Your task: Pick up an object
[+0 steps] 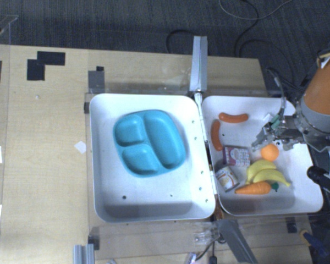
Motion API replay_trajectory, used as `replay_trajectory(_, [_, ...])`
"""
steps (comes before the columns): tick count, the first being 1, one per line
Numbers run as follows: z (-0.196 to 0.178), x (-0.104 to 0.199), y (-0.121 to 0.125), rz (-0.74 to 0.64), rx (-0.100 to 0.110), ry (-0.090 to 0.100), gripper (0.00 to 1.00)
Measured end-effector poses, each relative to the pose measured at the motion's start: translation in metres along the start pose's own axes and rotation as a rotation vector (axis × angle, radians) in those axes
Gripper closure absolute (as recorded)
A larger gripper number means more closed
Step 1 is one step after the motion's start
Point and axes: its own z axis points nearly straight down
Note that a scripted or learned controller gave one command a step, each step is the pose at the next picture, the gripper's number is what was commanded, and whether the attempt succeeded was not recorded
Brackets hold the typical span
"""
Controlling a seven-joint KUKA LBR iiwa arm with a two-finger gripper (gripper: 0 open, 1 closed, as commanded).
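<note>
Gripper hung over right bin, just above orange near bin centre; jaw opening couldn't be told. Bananas & carrot lay toward front edge; blue tray sat mid left bin.

A robotics lab test cell: two shallow white bins bolted side by side on a plywood bench, aluminium framing behind them, loose cables on grey carpet beyond the gripper (toy food, not real, fills its bin).
</note>
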Motion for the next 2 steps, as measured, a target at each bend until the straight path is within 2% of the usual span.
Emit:
replay_trajectory(1, [0.126, -0.016, 0.029, 0.163, -0.008, 0.001, 0.00])
replay_trajectory(2, [0.113, -0.014, 0.033, 0.161, -0.017, 0.005, 1.00])
